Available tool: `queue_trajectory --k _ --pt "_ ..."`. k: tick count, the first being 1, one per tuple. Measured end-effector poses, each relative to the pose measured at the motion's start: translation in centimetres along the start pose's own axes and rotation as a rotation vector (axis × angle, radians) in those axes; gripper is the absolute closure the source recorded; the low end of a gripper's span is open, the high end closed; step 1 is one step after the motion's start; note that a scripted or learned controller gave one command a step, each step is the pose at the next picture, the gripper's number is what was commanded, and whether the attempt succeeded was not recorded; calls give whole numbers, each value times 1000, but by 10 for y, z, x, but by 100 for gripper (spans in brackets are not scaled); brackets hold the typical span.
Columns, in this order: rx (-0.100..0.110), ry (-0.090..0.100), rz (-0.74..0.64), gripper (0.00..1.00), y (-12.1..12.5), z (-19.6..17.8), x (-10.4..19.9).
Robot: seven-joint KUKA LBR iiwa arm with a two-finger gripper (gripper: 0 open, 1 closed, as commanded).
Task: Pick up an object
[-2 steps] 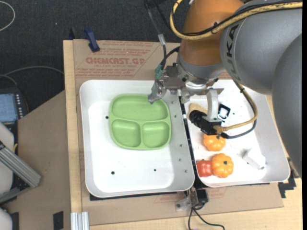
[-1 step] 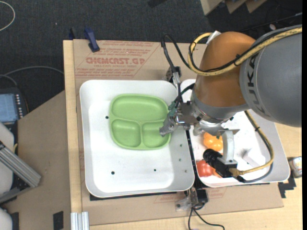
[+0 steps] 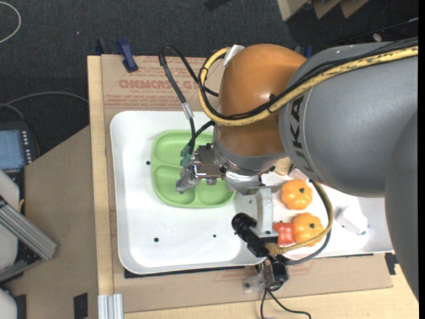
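A light green divided plate [image 3: 174, 168] lies in the left white bin [image 3: 133, 198]. My gripper [image 3: 187, 180] hangs over the plate's right half, its metal fingers pointing down at the plate's lower compartments. The arm's orange band and grey body cover the plate's right edge and much of the right bin. Two small orange pumpkins [image 3: 297, 195] [image 3: 308, 226] and a red piece [image 3: 284, 232] lie in the right bin, right of the gripper. Nothing shows between the fingers.
A white block [image 3: 352, 222] rests at the right bin's far right. Black cable and a black fitting [image 3: 249, 234] hang near the divider between the bins. Blue clamps [image 3: 126, 54] grip the cardboard at the back left.
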State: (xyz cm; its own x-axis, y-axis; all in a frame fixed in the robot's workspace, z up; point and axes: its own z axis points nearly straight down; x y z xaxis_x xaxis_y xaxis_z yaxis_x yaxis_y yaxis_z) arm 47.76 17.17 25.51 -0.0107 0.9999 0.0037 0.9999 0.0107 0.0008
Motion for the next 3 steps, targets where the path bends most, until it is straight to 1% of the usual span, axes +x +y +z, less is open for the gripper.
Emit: queue_trajectory --k 1,2,3 --pt "5 -5 16 0 38 35 -78" --pt "2 -3 12 100 37 23 -75" --pt "-4 -3 11 100 0 -57 -95"
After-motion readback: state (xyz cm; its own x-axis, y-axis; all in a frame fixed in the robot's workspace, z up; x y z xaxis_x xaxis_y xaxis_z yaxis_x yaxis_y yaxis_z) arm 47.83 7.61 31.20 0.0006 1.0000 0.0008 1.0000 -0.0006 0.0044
